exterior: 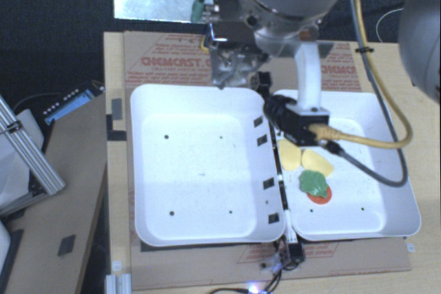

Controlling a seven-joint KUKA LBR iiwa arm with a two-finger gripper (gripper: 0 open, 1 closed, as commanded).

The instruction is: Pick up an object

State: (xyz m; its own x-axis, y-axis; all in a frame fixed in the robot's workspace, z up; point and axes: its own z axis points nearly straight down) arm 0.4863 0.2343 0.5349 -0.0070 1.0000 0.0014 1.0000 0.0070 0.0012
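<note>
In the right bin, tucked close to the middle seam, a little pile is found: two yellow pieces, then a green lump overlapping a red disc, strung out diagonally toward the near side. The claw is held over the far rim of the left bin, so the pile is placed nearer the camera and rightward of it, across the seam. Whether it's apart or together can't be told, tbh. The claw is pointed roughly downward.

White bins; yellow pieces, green piece, red disc
</note>
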